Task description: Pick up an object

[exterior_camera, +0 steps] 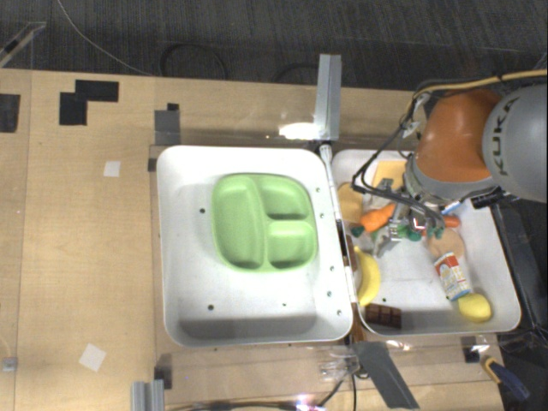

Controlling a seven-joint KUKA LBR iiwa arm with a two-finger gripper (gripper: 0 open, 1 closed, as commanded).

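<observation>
- Looking down at a wooden bench (pixel 68 229) with two white bins side by side: left bin (pixel 184 315) and right bin (pixel 507 311).
- In the left bin, just a green divided plate (pixel 261 221), sitting flat around the middle, three compartments.
- Grey arm (pixel 514 144) reaching in from the right, orange band (pixel 454 135) hanging over the back of the right bin.
- Gripper (pixel 401 229) down low in the right bin, roughly upper middle, right in among the clutter.
- Gripper state: honestly can't tell, wide or narrow. Too much cable and shadow there, and it's blurry.
- Carrot (pixel 375 221) right next to the gripper on its left side, orange, lying at a slant. Touching or just beside, hard to call. Can't say whether it's actually gripped.
- Banana (pixel 368 279) below the carrot, up against the bin's left wall, curved side facing into the bin.
- Bottle (pixel 451 274) with a red-and-white label lying on its side towards the front right, apart from the gripper.
- Lemon (pixel 475 306) just beside the bottle's lower end, near the front right corner.
- Small dark brown thing (pixel 385 318) by the front wall, under the banana's tip. Too small to name.
- Pale yellow lump (pixel 348 199) at the left wall above the carrot, also unclear.
</observation>
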